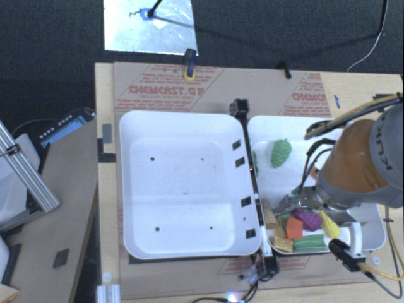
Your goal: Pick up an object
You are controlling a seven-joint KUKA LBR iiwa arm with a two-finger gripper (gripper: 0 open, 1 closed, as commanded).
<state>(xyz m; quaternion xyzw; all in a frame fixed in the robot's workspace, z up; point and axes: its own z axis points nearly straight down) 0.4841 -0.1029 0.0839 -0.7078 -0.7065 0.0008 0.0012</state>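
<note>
Low in the right half of the frame, my arm [360, 163] comes in from the right edge and bends over the right bin [265, 131], its orange band bulking above the wrist. My gripper [291, 202] sits down among the heap of toy food at that bin's lower left part, and I cannot tell how it stands, since the wrist and cables cover much of it. Just right of it lies a purple grape bunch [308, 219], touching an orange piece [294, 226] below-left and a yellow piece [329, 223] on its right. A long green piece [310, 241] lies along the bin's lower wall under them. Further up, apart from the heap, a green leafy object [281, 153] rests alone near the bin's upper left. The left bin [132, 188] takes up the middle of the frame.
</note>
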